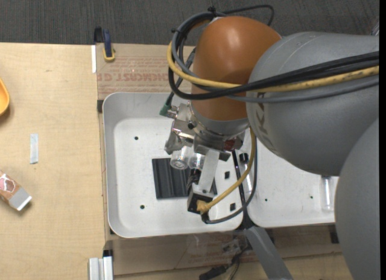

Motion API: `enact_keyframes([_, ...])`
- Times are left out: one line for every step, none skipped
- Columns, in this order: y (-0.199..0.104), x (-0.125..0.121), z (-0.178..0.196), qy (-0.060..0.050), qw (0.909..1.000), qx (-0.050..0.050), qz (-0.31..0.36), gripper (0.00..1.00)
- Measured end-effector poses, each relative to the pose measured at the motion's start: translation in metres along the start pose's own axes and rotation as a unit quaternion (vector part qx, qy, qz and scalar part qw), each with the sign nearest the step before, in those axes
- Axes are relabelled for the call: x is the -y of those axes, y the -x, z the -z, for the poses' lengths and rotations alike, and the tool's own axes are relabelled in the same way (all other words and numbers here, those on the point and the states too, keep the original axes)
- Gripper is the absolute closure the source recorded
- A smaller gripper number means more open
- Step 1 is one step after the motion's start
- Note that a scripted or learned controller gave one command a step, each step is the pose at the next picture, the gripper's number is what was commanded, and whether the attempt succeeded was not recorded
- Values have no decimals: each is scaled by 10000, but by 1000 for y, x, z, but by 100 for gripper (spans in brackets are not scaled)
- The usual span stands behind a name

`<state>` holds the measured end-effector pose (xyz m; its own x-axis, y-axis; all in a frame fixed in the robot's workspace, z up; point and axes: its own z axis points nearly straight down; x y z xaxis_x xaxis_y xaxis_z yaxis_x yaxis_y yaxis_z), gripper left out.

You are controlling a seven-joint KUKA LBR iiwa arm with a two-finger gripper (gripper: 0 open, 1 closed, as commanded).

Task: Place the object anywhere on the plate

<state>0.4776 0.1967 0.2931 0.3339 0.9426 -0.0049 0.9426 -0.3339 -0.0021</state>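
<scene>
Hand point(182, 157) is hanging low over the left bin point(126, 146), just under the orange band of the arm point(313, 92). The arm's bulk is covering it from above, so released or clenched: cannot tell. No grasp is showing from this angle.

Black ribbed slab point(167, 179) is lying flat on the left bin's floor, near the middle and a little toward the front wall. Its right edge is running under the hand's hardware. Touching or just apart: cannot tell. The slab's ribs are running front to back.

Right bin point(289, 197) is sitting beside the left one, with their rims meeting under the arm. The arm is hiding most of it.

Cardboard point(142, 75) with mirrored red print is lying behind the left bin. A blue clamp point(107, 44) is standing at its far left corner.

The wooden surface point(54, 92) is stretching away left of the bins. An orange rim point(3, 99) is poking in at the left edge, well apart from the slab and too cropped to identify. A small pale strip point(34, 149) is lying nearer the middle of the surface. A red-and-white packet point(13, 191) is lying in front of the strip, close to the left edge.
</scene>
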Motion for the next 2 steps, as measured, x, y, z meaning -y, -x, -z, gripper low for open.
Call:
enact_keyframes([16,-6,-51,-9,9955,1,951,100])
enact_keyframes([16,-6,-51,-8,9955,-1,952,0])
